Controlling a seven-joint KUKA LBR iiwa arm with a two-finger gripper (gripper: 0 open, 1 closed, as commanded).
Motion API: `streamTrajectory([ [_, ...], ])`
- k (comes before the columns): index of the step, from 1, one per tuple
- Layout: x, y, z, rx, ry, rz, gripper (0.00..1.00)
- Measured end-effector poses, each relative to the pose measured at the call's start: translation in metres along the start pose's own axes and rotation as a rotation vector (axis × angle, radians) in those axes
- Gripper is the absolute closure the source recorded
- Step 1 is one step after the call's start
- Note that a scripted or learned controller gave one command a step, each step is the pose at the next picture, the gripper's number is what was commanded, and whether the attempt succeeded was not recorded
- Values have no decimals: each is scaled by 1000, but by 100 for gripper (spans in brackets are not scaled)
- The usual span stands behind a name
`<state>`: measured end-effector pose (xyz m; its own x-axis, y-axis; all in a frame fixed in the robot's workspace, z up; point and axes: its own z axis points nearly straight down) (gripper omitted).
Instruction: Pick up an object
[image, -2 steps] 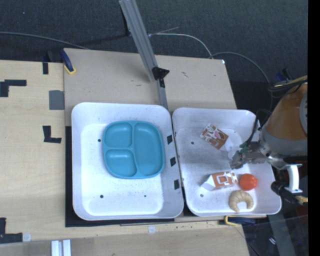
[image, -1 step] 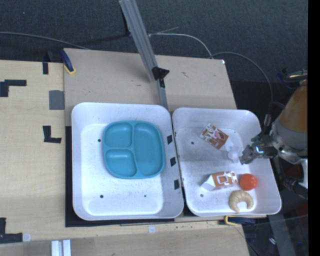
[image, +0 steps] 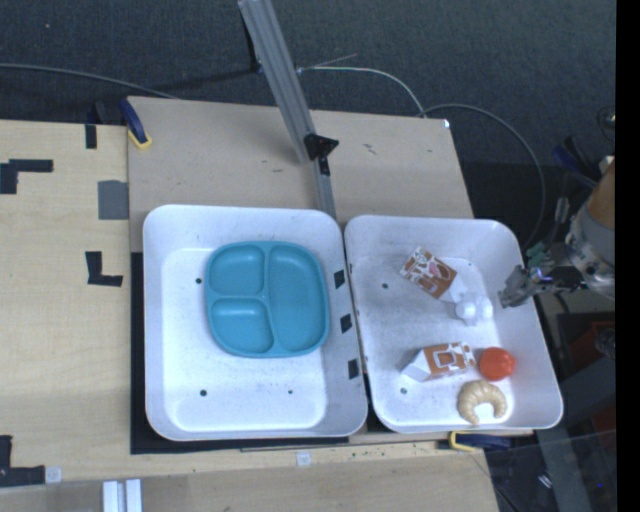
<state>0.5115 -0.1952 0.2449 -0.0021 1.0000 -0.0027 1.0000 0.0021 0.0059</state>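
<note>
**Gripper waiting at the right rim, pickable items lying to its left**

The grey two-finger gripper (image: 520, 285) is hovering at the right rim of the right-hand shallow white bin (image: 385, 395), and nothing is sitting between its tips. Whether those tips are spread or pressed together cannot be told at this resolution.

Every candidate is lying leftward of the gripper in the camera view, inside that bin. Nearest is the small white lump (image: 470, 308), just beside the brown-and-white printed carton (image: 430, 272), whose long axis is running diagonally from upper left to lower right. Toward the bin's near edge, a second brown-and-white carton (image: 440, 361) is lying roughly crosswise, touching the round red-orange ball (image: 496, 362); the tan croissant-shaped toy (image: 483, 400) is resting just below them.

The left-hand white bin (image: 165, 400) is holding a teal three-compartment plastic plate (image: 268, 298), well apart from the gripper.
</note>
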Motion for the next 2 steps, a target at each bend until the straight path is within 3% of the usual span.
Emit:
streamTrajectory([
  [1,0,0,-6,6,2,1,100],
  [2,55,18,-10,6,5,-5,100],
])
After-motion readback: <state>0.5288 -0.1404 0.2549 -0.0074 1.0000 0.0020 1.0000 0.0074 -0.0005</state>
